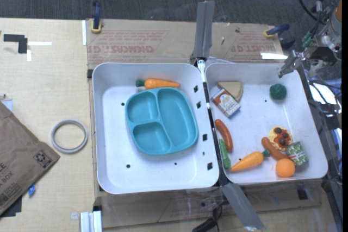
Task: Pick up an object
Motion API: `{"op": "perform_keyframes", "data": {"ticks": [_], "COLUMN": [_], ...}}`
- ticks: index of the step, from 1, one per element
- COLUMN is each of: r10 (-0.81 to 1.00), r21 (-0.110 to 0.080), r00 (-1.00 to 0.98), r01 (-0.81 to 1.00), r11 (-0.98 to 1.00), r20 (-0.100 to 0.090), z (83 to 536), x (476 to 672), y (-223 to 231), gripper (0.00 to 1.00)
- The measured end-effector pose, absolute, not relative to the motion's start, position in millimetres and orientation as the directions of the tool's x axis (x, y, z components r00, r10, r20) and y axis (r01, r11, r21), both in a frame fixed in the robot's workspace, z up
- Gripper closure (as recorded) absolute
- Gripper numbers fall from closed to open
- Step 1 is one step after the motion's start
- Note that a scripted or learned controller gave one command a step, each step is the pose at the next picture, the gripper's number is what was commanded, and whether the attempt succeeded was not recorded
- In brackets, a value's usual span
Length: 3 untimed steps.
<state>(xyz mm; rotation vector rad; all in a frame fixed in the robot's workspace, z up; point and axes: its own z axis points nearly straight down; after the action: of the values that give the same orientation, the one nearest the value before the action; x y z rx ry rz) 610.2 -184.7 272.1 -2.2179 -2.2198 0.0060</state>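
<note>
Camera view: tool (288,65) is seen at upper right, above the right bin's (255,176) far corner; open or shut can't be told. An orange carrot (247,161) w/ green top is laid near the front of that bin, long axis approx. left-right, tip towards lower left, green end touching a sausage (273,148).

Tray (161,120) in left bin (109,133) — carrot (161,83) behind it.

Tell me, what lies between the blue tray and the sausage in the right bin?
In the camera view, only the two bins' adjoining white walls lie between the blue tray and the sausage; no other object sits there.
</note>
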Motion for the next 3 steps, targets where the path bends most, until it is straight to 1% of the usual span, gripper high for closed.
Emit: {"op": "perform_keyframes", "data": {"ticks": [1, 2, 3], "r10": [0.987, 0.917, 0.921], "r21": [-0.001, -0.003, -0.003], "r00": [-0.163, -0.398, -0.389], "r01": [0.987, 0.917, 0.921], "r11": [0.163, 0.398, 0.389], "r20": [-0.001, 0.002, 0.002], "z": [99.9, 165.3, 118.5], "x": [633.4, 578.7, 531.5], "y": [-109.4, -181.5, -197.3], "gripper": [0.0, 0.0, 0.0]}}
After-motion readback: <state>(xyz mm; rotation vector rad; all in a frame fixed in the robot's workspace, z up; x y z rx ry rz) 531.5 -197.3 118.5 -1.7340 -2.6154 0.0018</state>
